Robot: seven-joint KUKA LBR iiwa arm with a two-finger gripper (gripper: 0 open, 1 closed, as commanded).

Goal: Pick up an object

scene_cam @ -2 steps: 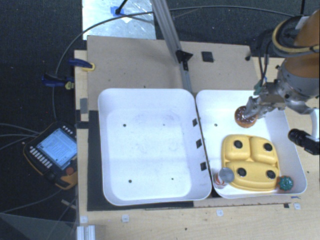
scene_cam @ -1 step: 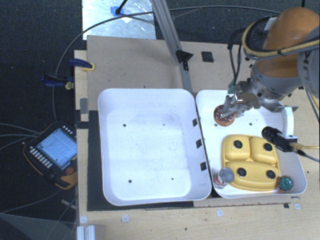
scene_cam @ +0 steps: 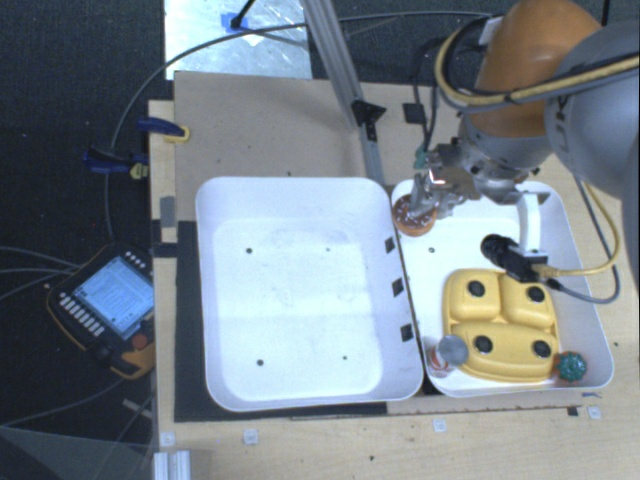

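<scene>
In the right bin [scene_cam: 440, 268], a teal ball [scene_cam: 571, 367] sits in the near right corner and a small grey knob [scene_cam: 452, 349] in the near left corner. A big yellow block [scene_cam: 500, 328] lies between them. Farther back, the claw [scene_cam: 425, 203] hangs over the bin's far left corner, right above a brown ring [scene_cam: 413, 221] that rests against the bin wall. I cannot tell how wide the claw stands, or whether it touches the ring. The left bin [scene_cam: 290, 298] lies just beside, on a tan worktop [scene_cam: 260, 138]. A handheld screen [scene_cam: 105, 303] lies on the dark floor to the left. A shiny metal sheet [scene_cam: 235, 23] lies beyond the worktop.
</scene>
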